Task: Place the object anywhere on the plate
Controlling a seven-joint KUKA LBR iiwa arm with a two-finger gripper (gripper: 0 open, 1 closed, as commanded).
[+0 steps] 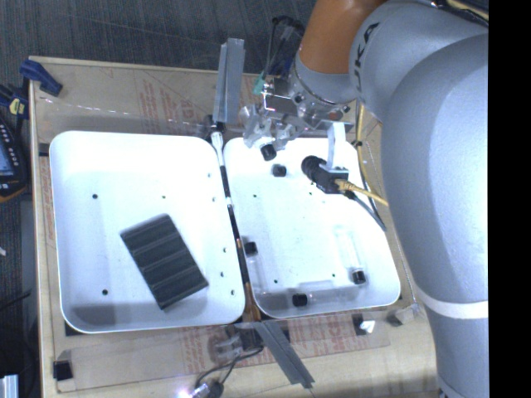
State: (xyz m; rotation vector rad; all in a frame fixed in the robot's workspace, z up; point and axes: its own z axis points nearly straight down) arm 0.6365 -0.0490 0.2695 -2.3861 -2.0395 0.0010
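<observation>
My gripper (267, 142) hangs at the far rim of the right bin (377, 293), close to the divider; whether my jaws are spread I cannot tell. The right bin's floor lies open before me. In the left bin (75, 152) a dark ribbed slab (163, 260) lies near the front, tilted.

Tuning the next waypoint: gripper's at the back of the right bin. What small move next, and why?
Probably shift the gripper left toward the left bin. It hangs at the far edge of the right bin, while the dark ribbed slab, likely the plate, lies in the left one. I can't tell whether it holds anything.
</observation>
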